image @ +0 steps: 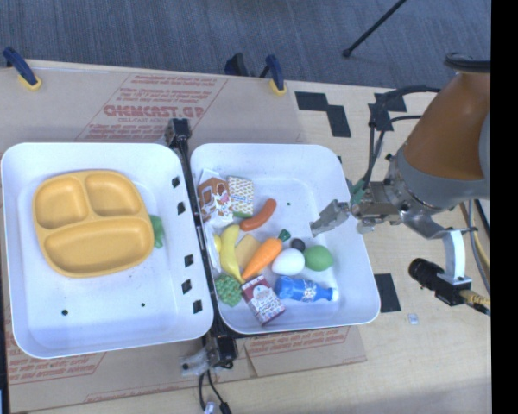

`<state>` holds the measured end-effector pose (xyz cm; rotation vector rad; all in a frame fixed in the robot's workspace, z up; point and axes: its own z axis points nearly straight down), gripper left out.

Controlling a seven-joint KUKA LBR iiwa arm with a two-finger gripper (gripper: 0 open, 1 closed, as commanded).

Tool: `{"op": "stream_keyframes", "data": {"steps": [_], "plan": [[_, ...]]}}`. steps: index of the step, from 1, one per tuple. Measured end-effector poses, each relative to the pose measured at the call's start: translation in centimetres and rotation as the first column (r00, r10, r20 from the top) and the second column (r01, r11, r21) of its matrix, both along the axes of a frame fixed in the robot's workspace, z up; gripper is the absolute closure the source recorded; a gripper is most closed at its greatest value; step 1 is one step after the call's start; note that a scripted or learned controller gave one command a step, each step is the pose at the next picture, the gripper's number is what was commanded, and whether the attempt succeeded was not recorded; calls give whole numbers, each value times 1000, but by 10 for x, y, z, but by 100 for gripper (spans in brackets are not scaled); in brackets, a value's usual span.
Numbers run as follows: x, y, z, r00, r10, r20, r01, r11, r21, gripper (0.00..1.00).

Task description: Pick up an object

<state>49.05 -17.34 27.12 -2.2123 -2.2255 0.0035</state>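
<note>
Listing contents of a bench covered with printed cardboard (155, 102): two shallow white bins side by side, joined along a black hinged strip (190, 222). Left bin (34, 317): one yellow compartment tray (92, 222) with three sections, lying toward the bin's upper left; a small green item (158, 231) peeks out just beside the tray's right edge, identity unclear. Right bin (302, 166): a cluster of toy food and small packages gathered in the left and lower part. Items, from the top down: a red-and-white snack packet (214, 198) touching a checkered packet (240, 195); a red sausage (258, 216) lying at a slant just right of them; a yellow banana (230, 250) along the left wall; an orange carrot (263, 257) tilted with its green tip up to the right; a white egg (287, 261) touching the carrot; a green ball (319, 258) just beside the egg; a small dark item (297, 245) between them, too small to name; a blue-and-white bottle (306, 292) lying flat below the egg; a red carton (263, 301) tilted at the lower edge; a green textured piece (229, 290) beside the carton. Gripper (326, 220): reaching in from the right over the right bin's right side, above and near the green ball, fingers spread apart with nothing between them. Arm: grey with an orange band, over the bench right of the bins. Blue clamps (274, 72) at the cardboard's far edge.
</note>
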Motion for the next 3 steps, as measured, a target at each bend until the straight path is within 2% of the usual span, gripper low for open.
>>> {"op": "stream_keyframes", "data": {"steps": [1, 2, 3], "plan": [[52, 15, -159, 998, 69, -3, -69, 998, 1, 0], [83, 58, -179, 936, 351, 3, -351, 936, -1, 0], [9, 69, -178, 964, 268, 4, -268, 963, -8, 0]]}}
